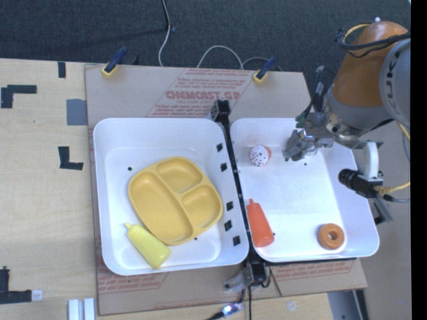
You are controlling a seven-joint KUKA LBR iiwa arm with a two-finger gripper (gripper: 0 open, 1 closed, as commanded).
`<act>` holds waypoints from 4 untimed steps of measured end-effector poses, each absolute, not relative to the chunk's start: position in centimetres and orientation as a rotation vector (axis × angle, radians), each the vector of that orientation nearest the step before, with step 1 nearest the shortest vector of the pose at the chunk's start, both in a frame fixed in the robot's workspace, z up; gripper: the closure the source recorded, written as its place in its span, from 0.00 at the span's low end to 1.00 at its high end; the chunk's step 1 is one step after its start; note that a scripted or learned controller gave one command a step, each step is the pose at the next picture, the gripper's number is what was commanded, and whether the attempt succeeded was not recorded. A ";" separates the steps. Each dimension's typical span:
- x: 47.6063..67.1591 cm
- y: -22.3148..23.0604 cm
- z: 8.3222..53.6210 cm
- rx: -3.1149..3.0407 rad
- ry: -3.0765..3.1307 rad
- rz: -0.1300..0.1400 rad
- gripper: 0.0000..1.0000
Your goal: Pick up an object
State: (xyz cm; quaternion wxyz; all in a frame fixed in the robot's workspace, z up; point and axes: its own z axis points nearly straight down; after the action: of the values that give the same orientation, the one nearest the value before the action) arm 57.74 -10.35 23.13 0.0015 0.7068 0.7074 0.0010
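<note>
The tool (294,149) hung over the far part of the right bin (347,199); whether it was spread or pressed together could not be told. A small speckled ball (259,155) lay just left of it, apart. An orange bottle (259,224) and a donut (330,236) lay nearer.

The right bin (347,199) has a wide bare floor through its middle, an easy lane for the gripper (298,145), which hangs over the 12 o'clock part. Just at the gripper's 9 o'clock lies a small speckled ball (259,155), apart from it. An orange bottle (259,224) hugs the divider wall at 8 o'clock; a brown ring (330,236) sits near the 5 o'clock corner. In the left bin (107,145), a yellow divided plate (175,199) fills the centre and a yellow bottle (147,244) touches its 7 o'clock edge; bare floor remains along 12 o'clock.
</note>
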 end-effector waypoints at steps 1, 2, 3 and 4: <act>57.8 -10.3 25.0 2.219 2.222 0.002 1.00; 57.6 -5.3 23.6 2.217 2.229 -0.001 1.00; 57.8 -0.5 22.4 2.217 2.230 -0.002 1.00; 56.7 4.9 22.6 2.215 2.232 -0.001 1.00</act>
State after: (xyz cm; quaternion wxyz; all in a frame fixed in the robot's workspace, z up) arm 56.68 4.89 22.55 -0.0014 0.7045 0.7097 -0.0004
